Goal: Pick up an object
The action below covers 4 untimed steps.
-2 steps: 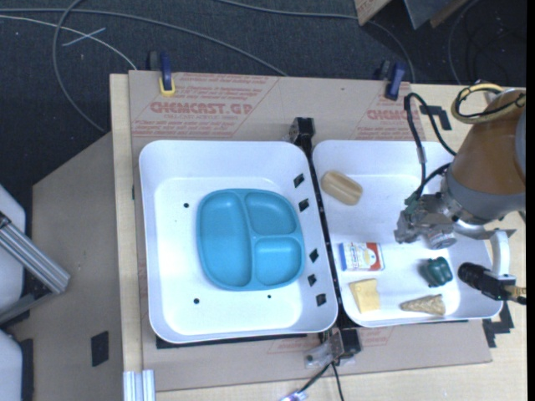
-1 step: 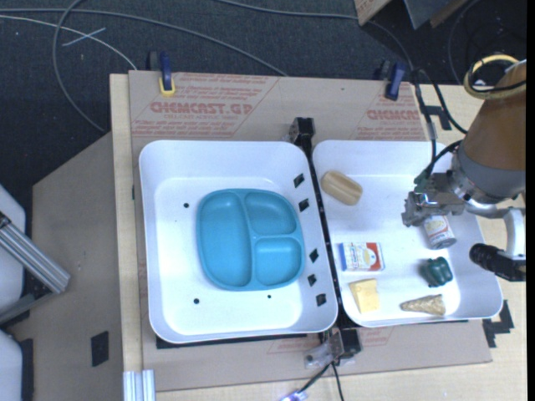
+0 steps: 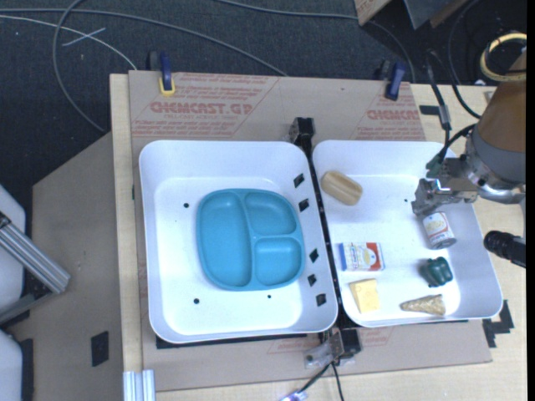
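Observation:
The right bin [image 3: 393, 161] holds several small objects. A tan bread roll [image 3: 341, 187] lies near its upper left. A small can [image 3: 438, 229] with a red and white label lies at the right. Lower down sit a white, red and blue carton [image 3: 360, 256], a yellow cheese block [image 3: 364, 294], a dark green toy [image 3: 435, 271] and a tan pizza slice [image 3: 423, 305]. My gripper [image 3: 432, 199] hangs at the bin's right side, directly above the can, almost touching its top end. I see nothing between its fingers.
The left bin [image 3: 167, 182] holds a blue divided plate [image 3: 249, 238]. Black clips line the divider between the bins. Blue clamps [image 3: 166, 73] hold the cardboard base at the back. Cables run over the dark floor behind, and a cardboard box stands at top right.

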Available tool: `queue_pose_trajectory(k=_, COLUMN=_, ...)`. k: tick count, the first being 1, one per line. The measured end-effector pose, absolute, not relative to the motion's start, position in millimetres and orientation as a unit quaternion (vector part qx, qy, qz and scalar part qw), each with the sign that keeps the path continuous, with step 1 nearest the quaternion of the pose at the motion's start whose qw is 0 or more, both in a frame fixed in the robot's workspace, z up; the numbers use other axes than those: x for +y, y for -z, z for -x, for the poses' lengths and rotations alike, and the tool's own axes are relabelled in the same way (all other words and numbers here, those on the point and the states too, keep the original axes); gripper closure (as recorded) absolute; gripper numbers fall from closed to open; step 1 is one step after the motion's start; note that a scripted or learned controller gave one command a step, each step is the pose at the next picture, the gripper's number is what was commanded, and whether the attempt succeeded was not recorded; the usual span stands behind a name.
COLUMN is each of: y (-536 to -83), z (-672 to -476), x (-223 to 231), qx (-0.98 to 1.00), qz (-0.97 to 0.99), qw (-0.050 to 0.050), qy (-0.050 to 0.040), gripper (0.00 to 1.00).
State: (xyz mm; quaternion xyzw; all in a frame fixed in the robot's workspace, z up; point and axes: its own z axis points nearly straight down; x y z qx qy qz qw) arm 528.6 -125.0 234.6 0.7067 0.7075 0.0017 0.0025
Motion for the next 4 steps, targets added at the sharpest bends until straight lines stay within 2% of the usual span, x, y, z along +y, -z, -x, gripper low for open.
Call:
queue_pose_trajectory(k=1, y=-231.3, z=-526.9, x=-66.2, qx=0.71, qz=-0.705, qw=-0.002, qy=-0.0005, gripper=1.0)
queue_pose_trajectory(k=3, y=-214.2, z=-494.7, x=27.4, qx=0.709, qz=-0.705, qw=-0.003, qy=0.0006, gripper=1.0)
queue_pose_trajectory(k=4, y=-216.3, z=-488.1, x=71.6, qx=0.709, qz=-0.705, qw=-0.002, qy=-0.0002, gripper=1.0)
